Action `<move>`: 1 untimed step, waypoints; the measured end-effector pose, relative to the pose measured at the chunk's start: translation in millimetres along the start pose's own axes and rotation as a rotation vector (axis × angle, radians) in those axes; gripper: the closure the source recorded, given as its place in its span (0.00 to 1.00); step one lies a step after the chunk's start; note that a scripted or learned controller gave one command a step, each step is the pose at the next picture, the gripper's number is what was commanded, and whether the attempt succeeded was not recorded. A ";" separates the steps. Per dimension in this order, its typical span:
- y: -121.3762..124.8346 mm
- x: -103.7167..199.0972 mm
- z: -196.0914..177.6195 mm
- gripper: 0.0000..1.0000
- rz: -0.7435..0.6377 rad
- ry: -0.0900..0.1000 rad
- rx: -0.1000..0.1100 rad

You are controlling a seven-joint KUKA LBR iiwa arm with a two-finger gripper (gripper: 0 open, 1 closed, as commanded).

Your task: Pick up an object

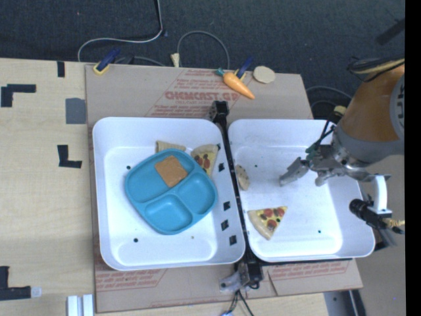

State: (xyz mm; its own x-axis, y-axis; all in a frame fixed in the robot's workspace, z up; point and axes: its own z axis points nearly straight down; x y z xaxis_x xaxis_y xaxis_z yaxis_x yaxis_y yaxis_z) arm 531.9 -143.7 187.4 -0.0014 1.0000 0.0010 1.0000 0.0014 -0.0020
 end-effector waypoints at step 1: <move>-39.3 28.4 104.0 0.00 0.003 -0.003 -0.011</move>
State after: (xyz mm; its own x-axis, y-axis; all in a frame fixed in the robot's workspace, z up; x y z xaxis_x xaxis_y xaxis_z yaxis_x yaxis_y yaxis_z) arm 492.4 -115.2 83.5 0.0015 1.0000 -0.0023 1.0000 -0.0015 0.0086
